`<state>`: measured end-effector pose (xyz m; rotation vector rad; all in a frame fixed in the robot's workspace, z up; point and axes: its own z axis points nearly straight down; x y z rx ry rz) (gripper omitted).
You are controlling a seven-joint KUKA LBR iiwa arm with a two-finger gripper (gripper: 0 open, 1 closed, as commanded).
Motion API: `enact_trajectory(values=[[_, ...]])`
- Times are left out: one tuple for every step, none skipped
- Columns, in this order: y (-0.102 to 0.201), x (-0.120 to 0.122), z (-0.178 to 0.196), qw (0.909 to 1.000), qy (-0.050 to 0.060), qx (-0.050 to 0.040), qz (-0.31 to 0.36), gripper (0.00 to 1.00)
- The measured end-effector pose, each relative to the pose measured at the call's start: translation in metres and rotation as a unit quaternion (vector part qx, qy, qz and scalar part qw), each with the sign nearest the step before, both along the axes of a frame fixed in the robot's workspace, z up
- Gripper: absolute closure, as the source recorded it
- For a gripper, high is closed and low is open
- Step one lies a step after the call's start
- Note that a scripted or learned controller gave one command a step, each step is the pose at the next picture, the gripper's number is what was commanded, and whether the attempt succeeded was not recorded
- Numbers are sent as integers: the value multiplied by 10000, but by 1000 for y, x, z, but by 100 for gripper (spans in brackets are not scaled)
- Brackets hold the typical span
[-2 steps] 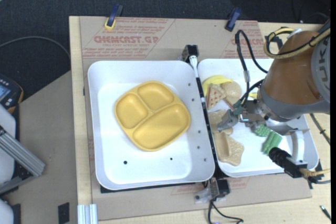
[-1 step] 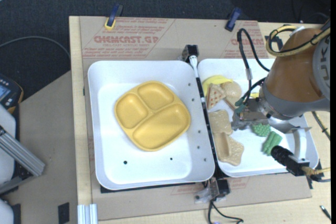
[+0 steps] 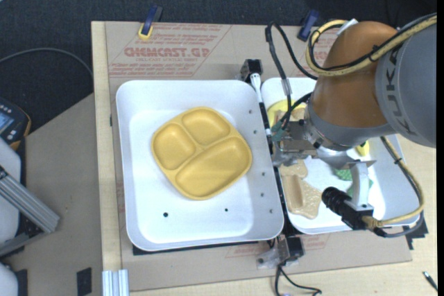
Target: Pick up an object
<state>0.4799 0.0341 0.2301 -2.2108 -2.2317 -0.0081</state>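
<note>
place: robotics lab | signs: KUKA arm, clamped plywood bench, loose cables

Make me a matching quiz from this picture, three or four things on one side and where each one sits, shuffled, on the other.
Things:
1. yellow divided plate
2. tan flat piece
3. blue and yellow clamp
4. arm's orange band

Places:
A. right bin, near its left wall
B. above the right bin
C. middle of the left bin
D. far edge of the board

Pairs: 1-C, 2-A, 3-D, 4-B
</note>
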Motion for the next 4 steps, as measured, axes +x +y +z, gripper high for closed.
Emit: enact_trajectory(values=[[56,1,115,10000,-41,6,-14,100],[103,0,159,10000,-12,-2,-16,100],[100,0,167,10000,-1,-21,-36,100],[101,0,177,10000,-9,-22,-30,100]])
